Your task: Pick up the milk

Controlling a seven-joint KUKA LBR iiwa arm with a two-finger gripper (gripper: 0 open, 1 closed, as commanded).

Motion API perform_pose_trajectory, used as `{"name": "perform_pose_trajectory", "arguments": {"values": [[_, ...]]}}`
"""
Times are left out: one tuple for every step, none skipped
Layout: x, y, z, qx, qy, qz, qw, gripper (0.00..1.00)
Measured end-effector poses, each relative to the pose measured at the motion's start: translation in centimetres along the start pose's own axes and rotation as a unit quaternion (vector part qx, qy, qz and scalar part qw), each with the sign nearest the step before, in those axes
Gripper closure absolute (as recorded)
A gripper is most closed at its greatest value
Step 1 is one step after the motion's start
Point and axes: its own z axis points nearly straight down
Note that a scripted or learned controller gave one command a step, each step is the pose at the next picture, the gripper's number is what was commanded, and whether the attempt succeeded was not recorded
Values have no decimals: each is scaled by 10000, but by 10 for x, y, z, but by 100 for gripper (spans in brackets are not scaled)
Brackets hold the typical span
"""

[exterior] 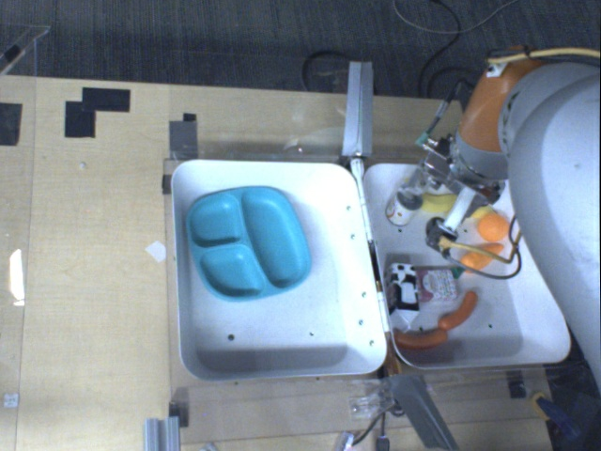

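The milk (420,286) is a small carton with black-and-white cow patches and a pinkish side. It lies on its side in the right bin (526,341), close to the left wall. My gripper (411,198) hangs over the far left part of that bin, above and apart from the milk. A yellow item (438,201) sits right beside the gripper, partly hidden by it.
An orange fruit-like item (486,233) lies to the right of the gripper. A reddish-brown sausage (438,328) curves along the bin's near side, just below the milk. The left bin (282,350) holds a blue divided plate (248,241).
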Motion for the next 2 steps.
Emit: {"name": "perform_pose_trajectory", "arguments": {"values": [[7,3,-16,-73,62,-61,9999,100],[7,-73,-60,168,-78,61,9998,100]]}}
